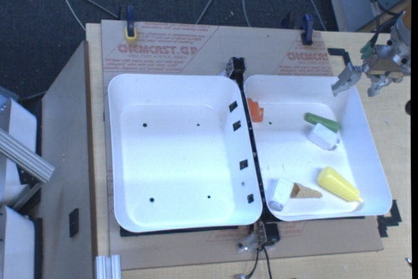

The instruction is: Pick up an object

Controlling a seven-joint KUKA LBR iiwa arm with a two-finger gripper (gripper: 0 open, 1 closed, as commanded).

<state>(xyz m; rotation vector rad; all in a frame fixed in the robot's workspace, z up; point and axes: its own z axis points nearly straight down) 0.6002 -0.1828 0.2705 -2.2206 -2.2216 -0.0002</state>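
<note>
The right bin [366,140] holds several small objects: an orange piece [255,111] near the divider, a green stick [322,120] resting against a white block [323,136], a yellow cone-like piece [338,184], a tan wedge [304,191] and a white cylinder [281,193] by the front wall. My gripper [360,82] hangs at the right bin's far right corner, above its rim, fingers [344,80] spread open with nothing between them.
The left bin [124,160] lies beside the right one, split by a black-clipped divider [247,134]. Blue clamps [130,23] hold the board at the back. Cables run over the dark floor behind.
</note>
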